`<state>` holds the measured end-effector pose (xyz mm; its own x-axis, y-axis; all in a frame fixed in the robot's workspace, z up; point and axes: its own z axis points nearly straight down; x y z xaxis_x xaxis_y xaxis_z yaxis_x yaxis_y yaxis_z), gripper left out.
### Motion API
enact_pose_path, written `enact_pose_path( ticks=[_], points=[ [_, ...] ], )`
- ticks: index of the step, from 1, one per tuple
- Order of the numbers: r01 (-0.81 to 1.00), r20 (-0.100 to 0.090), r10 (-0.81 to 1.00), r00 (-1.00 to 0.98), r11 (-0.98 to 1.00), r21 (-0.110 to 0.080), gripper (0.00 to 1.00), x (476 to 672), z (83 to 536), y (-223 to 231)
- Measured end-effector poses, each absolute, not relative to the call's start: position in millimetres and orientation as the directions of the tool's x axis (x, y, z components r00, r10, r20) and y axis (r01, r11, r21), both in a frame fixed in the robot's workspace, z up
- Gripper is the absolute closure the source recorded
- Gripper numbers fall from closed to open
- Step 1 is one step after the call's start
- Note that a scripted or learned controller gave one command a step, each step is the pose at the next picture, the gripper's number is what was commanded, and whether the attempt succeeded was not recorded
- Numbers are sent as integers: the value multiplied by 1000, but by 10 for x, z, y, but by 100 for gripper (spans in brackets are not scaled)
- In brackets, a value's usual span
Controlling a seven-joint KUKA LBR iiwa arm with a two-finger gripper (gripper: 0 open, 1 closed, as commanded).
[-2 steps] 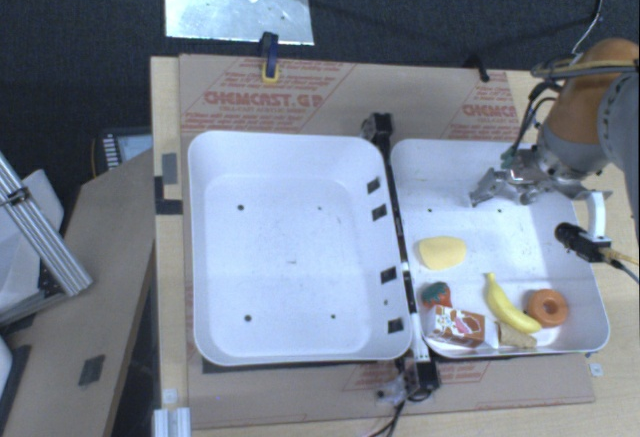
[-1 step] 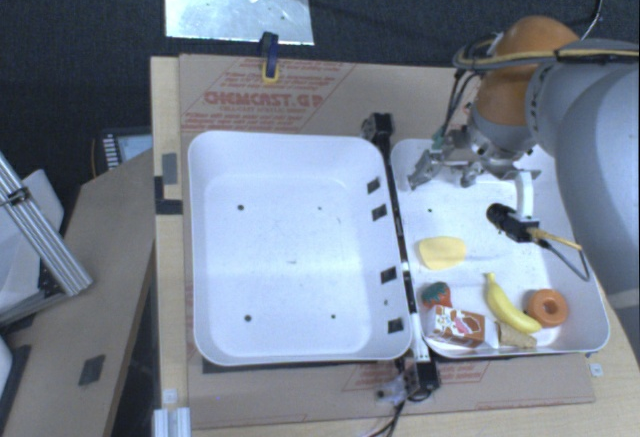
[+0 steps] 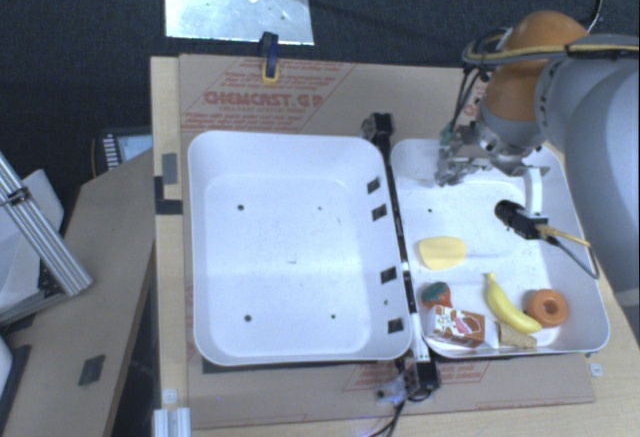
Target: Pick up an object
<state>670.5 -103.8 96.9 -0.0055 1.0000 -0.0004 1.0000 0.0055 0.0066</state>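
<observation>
Camera view: gripper (image 3: pixel 452 168) over the right of 2 bins (image 3: pixel 588 317).
1 banana (image 3: pixel 505 303), 1 orange ring (image 3: pixel 546 306) inside; jaws' state cannot be told.

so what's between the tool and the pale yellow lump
Nothing: in the camera view, just bare white bin floor separates the tool from the pale yellow lump.

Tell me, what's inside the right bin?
A banana, an orange ring, a pale yellow lump, a red packet and a small red thing. The arm hides the far corner of the bin.
</observation>
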Motion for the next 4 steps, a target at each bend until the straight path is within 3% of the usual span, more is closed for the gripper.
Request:
enact_pose_path(
  ticks=[1, 3, 4],
  points=[
    [1000, 2, 1000, -10, 10, 7, 100, 6553, 1902, -267],
    [1000, 2, 1000, -11, 11, -2, 100, 6296, 1552, 1212],
    [1000, 3, 1000, -9, 9, 2, 100, 6690, 1175, 1796]
  ],
)
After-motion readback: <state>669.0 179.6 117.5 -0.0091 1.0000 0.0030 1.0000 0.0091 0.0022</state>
